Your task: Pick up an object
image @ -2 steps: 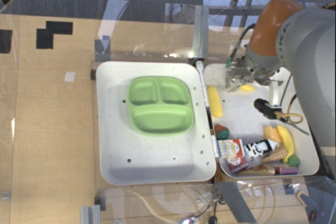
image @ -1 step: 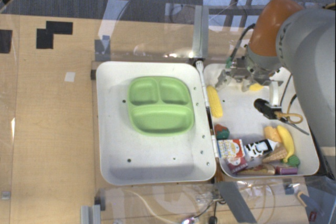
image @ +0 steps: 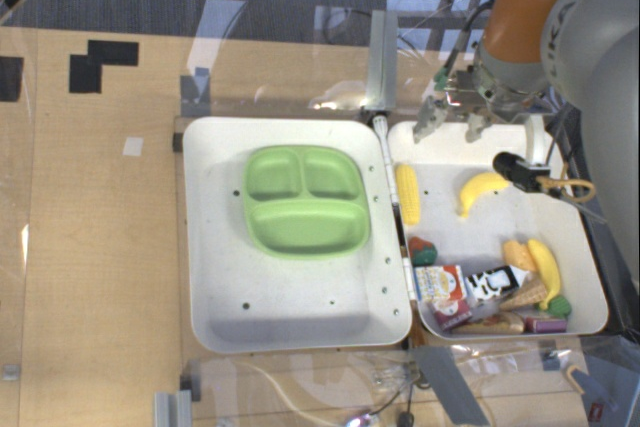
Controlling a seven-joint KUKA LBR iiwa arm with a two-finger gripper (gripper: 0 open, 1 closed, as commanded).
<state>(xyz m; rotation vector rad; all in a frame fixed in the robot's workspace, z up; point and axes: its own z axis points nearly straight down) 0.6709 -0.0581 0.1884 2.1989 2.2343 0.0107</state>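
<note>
We are looking at a robotics lab. A grey KUKA arm with an orange band reaches over a wooden tabletop fitted with two shallow white bins, metal brackets and clear panels. Toy food, such as a plastic banana, fills one bin; black markers dot the tabletop.

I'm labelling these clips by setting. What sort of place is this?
Most likely a robotics lab bench set up for picking trials: a grey arm reaches over two white bins, the right one heaped with toy food such as a banana, the left holding a green tray.
</note>
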